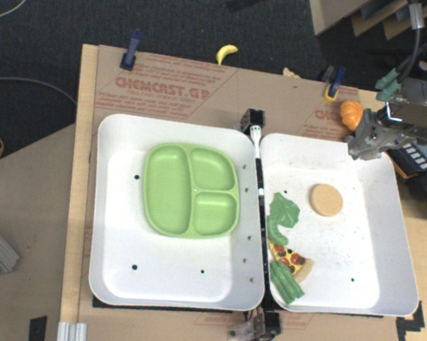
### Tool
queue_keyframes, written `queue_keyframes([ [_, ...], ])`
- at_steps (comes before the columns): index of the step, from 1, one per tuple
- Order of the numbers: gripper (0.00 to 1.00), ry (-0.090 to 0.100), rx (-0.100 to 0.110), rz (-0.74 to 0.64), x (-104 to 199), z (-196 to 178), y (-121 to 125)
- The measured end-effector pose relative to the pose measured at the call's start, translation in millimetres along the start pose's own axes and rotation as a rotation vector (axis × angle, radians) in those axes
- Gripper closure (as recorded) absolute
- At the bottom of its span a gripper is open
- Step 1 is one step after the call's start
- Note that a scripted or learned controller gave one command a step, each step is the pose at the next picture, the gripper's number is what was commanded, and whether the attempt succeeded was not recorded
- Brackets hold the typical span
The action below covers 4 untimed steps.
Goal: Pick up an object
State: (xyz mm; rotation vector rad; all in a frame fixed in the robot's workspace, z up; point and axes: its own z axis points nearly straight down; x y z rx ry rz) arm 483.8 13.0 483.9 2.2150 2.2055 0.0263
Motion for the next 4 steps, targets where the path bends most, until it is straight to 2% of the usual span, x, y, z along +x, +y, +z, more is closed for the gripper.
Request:
queue_keyframes([
  [1, 1.00, -0.002, 0.031, -0.001, -13, 85, -7],
  [2, 1.00, 0.002, 0.016, -0.014, 67, 32, -5],
  [3, 1.00, -0.004, 0.040, -0.001, 47, 203, 0],
  [4, 1.00, -0.001, 0.012, 0.001, 1, 112, -7],
])
